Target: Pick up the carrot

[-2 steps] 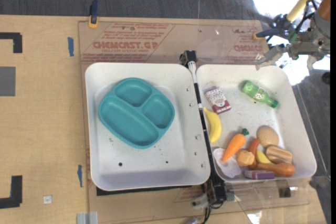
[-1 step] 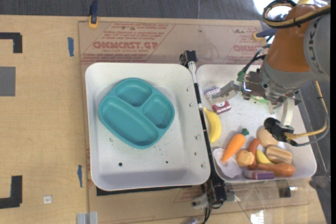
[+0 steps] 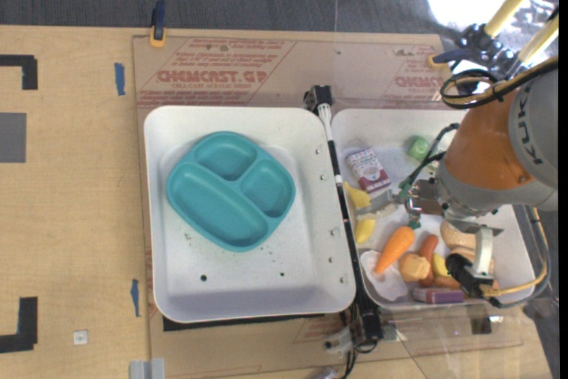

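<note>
Table (image 3: pixel 71 191) carries two white bins. The bin on the view's left (image 3: pixel 177 280) just has a teal divided plate (image 3: pixel 231 189), probably a drop spot. The other bin (image 3: pixel 390 130) is crammed with toy food. The carrot (image 3: pixel 393 250) lies slanted near its front-left corner, touching a yellowish lump (image 3: pixel 414 268). Pincer (image 3: pixel 414 201) hangs just behind the carrot, half hidden by the arm, so can't tell if it's spread or pressed together. I'd guess it's lining up a grab.

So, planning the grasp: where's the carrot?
The carrot lies tilted in the right bin, lower left in the camera view, between a yellow piece and a red piece.
</note>
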Robot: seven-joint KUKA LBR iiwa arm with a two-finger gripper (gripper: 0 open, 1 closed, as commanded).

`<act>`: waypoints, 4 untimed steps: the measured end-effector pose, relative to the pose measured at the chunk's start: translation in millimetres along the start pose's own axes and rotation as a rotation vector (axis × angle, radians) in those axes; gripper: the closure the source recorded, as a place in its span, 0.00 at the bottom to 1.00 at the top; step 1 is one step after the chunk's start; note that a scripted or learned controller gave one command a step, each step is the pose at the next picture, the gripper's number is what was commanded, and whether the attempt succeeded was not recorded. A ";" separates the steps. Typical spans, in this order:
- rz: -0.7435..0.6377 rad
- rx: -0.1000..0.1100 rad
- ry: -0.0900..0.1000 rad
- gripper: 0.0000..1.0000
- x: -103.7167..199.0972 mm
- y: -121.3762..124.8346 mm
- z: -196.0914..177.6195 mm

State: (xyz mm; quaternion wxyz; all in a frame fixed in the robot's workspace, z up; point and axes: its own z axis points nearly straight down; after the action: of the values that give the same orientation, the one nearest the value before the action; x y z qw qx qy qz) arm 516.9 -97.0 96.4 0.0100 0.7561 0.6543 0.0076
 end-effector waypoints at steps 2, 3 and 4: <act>0.098 0.018 -0.007 1.00 -10.2 -34.0 -0.7; 0.319 0.025 -0.002 1.00 42.5 -41.0 -88.7; 0.320 0.026 -0.004 0.00 41.9 -41.4 -88.1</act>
State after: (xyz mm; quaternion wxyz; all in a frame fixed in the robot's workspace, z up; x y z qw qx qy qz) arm 479.8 -49.2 183.4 0.0001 0.8507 0.5257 -0.0007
